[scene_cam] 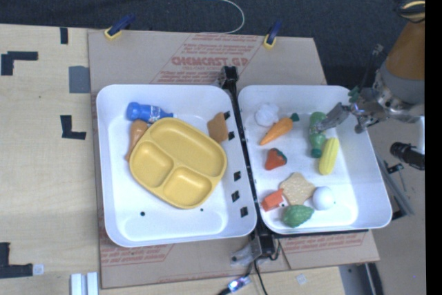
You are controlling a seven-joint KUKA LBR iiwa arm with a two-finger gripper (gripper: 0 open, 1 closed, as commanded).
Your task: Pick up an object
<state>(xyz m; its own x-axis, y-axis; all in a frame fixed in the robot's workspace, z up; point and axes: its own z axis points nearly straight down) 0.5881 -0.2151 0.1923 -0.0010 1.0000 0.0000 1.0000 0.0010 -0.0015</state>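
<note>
The carrot (277, 130) lies slantwise, green tip up-right; the gripper's (347, 114) spread I cannot tell.

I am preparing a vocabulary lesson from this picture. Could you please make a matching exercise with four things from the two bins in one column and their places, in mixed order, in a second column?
Things:
1. yellow plate
2. blue bottle
3. corn cob
4. white ball

Places:
A. right bin, near its front edge, beside the cracker
B. left bin, back left corner
C. middle of the left bin
D. right bin, just right of the green vegetable

Pairs: 1-C, 2-B, 3-D, 4-A
</note>
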